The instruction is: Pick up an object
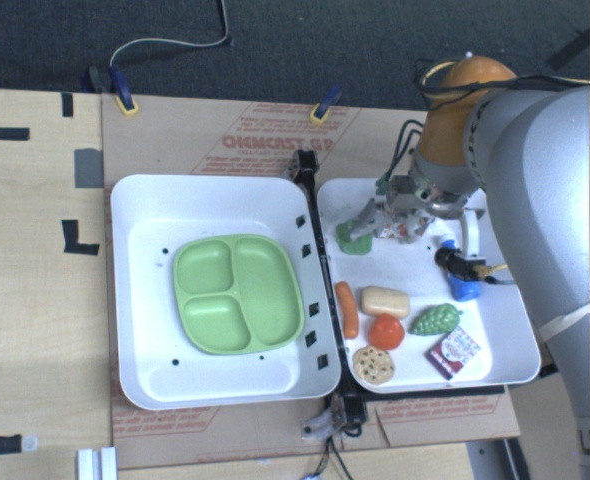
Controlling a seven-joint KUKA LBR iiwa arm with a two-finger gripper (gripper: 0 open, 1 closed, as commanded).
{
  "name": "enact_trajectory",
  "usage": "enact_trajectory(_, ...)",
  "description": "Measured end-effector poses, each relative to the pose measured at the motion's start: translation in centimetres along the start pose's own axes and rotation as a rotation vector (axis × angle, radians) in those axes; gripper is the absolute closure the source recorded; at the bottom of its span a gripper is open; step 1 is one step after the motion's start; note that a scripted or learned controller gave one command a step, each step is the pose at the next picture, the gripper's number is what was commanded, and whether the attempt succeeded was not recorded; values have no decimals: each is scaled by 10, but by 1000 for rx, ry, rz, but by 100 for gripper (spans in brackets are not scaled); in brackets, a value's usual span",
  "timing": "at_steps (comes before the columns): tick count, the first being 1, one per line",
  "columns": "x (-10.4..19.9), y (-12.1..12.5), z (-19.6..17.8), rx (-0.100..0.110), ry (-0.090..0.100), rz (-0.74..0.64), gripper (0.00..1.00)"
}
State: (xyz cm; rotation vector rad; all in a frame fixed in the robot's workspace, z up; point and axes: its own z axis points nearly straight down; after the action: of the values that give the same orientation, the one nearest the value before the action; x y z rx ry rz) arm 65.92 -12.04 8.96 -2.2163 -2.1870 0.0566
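Observation:
My gripper [377,219] hangs low over the back left part of the right bin [515,363], reaching in from the right. Its tip is right against a small green object [352,237] that lies on the bin floor near the divider. I cannot make out whether it grips that object. Further forward in the same bin lie an orange carrot [347,309], a beige bread roll [385,301], a red tomato [385,332], a speckled cookie [374,365], a bumpy green piece [435,319], a red and white packet [455,352] and a blue object [464,288].
The left bin [135,218] holds a green divided plate [239,293] in its middle. The arm's grey body [545,198] covers the right bin's far right side. A cable [175,43] runs across the dark floor behind the bench.

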Motion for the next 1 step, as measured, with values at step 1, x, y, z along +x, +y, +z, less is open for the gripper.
enact_trajectory(1, 9, 0, 5, 1, -5, 2, 0)
